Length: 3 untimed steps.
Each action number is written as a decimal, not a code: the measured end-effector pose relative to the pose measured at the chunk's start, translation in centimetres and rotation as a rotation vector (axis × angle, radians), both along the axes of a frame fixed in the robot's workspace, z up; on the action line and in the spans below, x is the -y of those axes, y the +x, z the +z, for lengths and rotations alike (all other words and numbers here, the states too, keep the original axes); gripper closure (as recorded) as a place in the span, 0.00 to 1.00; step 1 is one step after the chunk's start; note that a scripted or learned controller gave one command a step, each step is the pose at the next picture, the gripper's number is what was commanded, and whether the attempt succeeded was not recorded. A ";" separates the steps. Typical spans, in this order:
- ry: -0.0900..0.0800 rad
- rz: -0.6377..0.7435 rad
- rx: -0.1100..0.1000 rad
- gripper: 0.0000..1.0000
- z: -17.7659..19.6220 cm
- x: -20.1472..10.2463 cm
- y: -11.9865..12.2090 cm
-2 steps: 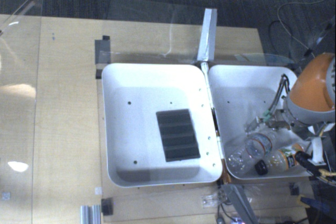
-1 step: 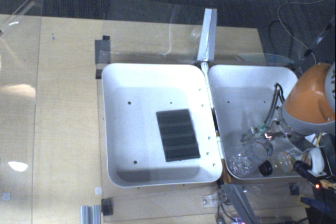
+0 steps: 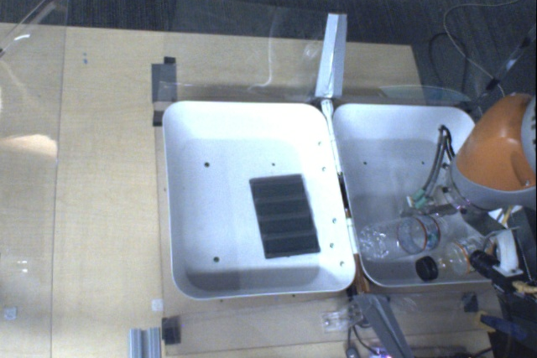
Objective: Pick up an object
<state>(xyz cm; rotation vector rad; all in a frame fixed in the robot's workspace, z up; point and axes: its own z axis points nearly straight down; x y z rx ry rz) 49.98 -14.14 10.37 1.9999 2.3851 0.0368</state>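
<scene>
Claw (image 3: 424, 222) in right bin (image 3: 377, 148), clear bottle (image 3: 419, 241) just beneath.

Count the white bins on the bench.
2: the left bin holds a dark ribbed block; the right bin holds clear plastic items, partly covered by the arm.

Two white bins (image 3: 193, 180) side by side on a wooden bench (image 3: 92, 180) (light-toned).
</scene>
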 end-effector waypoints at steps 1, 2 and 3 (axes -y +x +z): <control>-0.002 0.121 -0.031 1.00 5.8 -2.6 2.0; -0.002 0.120 -0.031 0.00 5.8 -2.6 2.0; -0.006 0.211 -0.010 0.00 -1.2 -0.8 -0.4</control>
